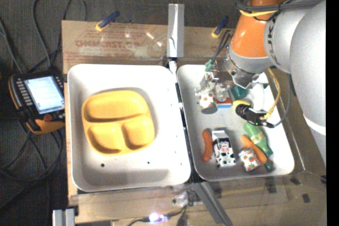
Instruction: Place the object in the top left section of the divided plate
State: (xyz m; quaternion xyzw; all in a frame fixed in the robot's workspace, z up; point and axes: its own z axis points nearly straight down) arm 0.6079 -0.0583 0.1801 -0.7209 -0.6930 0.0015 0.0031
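Two bins sit mid-frame; the left bin (77, 166) holds a yellow plate (118, 120). The end effector (211, 88) hangs over a small carton (207, 101) in the right bin (286, 164); its grip cannot be told.

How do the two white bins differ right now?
The left bin holds one yellow divided plate; the right bin holds many small toy foods, such as a sausage and a carrot. The arm's tool is over the right bin. Both are shallow and white.
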